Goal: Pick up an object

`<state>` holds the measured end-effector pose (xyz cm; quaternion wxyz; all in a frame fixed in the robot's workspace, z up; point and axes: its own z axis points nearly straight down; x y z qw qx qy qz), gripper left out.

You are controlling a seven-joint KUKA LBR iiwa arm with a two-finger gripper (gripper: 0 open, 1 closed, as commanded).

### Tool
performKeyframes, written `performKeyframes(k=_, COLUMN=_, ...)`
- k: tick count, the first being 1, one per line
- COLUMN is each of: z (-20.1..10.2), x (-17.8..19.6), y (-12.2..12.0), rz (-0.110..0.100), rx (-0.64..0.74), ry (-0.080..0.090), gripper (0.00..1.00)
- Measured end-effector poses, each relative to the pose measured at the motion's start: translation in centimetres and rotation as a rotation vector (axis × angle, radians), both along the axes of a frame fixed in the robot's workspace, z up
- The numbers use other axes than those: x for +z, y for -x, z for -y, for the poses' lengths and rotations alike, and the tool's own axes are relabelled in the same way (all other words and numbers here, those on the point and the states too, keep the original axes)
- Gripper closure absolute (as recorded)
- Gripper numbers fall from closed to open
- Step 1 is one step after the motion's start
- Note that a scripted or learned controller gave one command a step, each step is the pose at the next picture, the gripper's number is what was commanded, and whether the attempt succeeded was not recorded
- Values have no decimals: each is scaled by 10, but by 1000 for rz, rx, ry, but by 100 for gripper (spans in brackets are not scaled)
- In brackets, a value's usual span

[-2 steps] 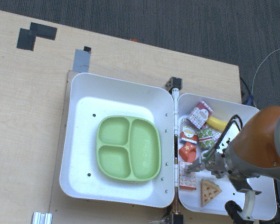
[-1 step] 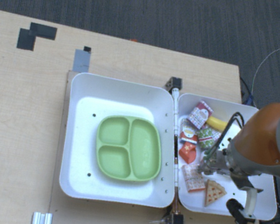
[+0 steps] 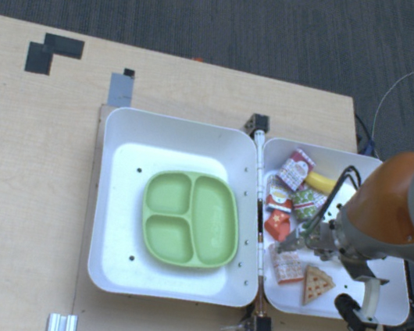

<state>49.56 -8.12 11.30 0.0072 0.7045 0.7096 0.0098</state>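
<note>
White bins: you've got two side by side. Left bin (image 3: 108, 207) holds one green three-compartment tray (image 3: 191, 219). Right bin (image 3: 396, 309) holds a cluster: one red-and-white packet (image 3: 296, 169), one yellow piece (image 3: 319, 181), one red item (image 3: 277, 225), one clear bag (image 3: 289, 267), one pizza slice (image 3: 317, 284). Gripper (image 3: 300, 244) is low over the cluster's middle; can't tell its opening or whether it holds anything.
</note>
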Motion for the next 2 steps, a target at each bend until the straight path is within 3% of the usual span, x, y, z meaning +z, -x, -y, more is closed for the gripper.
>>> performKeyframes(k=1, z=-1, x=11, y=-2, rz=4, rx=2, ry=0, gripper=100)
performKeyframes(k=2, z=-1, x=11, y=-2, rz=4, rx=2, ry=0, gripper=0)
